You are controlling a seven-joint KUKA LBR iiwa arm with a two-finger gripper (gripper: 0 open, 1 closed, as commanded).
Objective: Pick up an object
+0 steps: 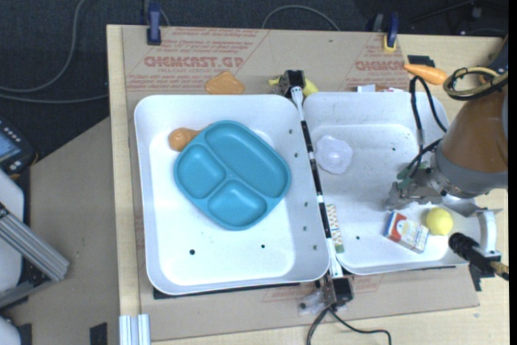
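The gripper [401, 191], grip impossible to tell, hangs in the right bin [367, 113] above a small carton [405, 230] and yellow ball [439, 220].

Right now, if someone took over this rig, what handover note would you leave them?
Gripper: low in the right bin, near its right side; whether it is open or shut cannot be made out, and nothing is visibly held.
Right bin: small red-and-white carton and yellow ball just in front of the gripper, clear plastic cup near the divider.
Left bin: blue divided plate, with an orange object tucked behind its edge.
Done: no pick confirmed.
Left: grasp one object and lift it; the carton or ball look nearest.
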